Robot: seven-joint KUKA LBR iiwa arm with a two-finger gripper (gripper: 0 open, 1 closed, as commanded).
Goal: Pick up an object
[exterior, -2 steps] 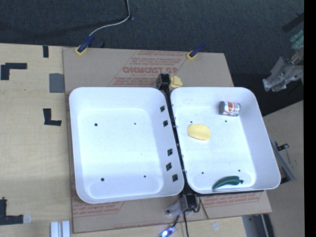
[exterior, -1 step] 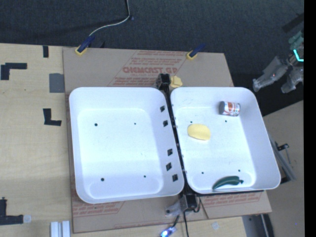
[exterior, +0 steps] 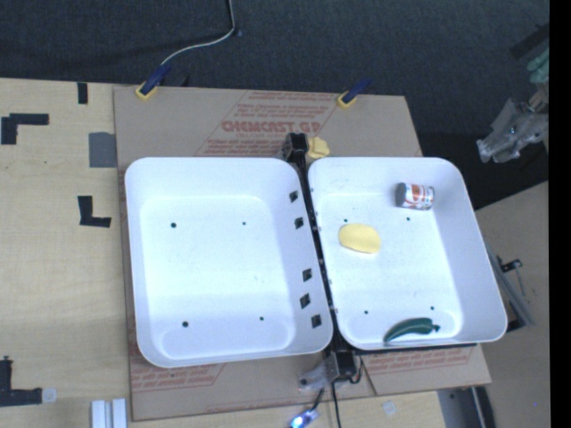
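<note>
Three objects lie in the right bin (exterior: 473, 239). A small red and white can (exterior: 415, 196) rests on its side near the far right corner. A flat yellow piece (exterior: 359, 237) sits left of the middle. A green pepper-shaped object (exterior: 410, 330) lies along the near wall. My gripper (exterior: 501, 143) hangs off the bench, beyond the right bin's far right corner, well away from all three. It looks small and blurred against the dark floor.
The left bin (exterior: 143, 239) adjoins the right one along a black clipped seam (exterior: 308, 239). Both stand on a cardboard sheet (exterior: 268, 123) held by blue and yellow clamps (exterior: 152, 80). A white cable (exterior: 201, 43) trails across the dark floor behind.
</note>
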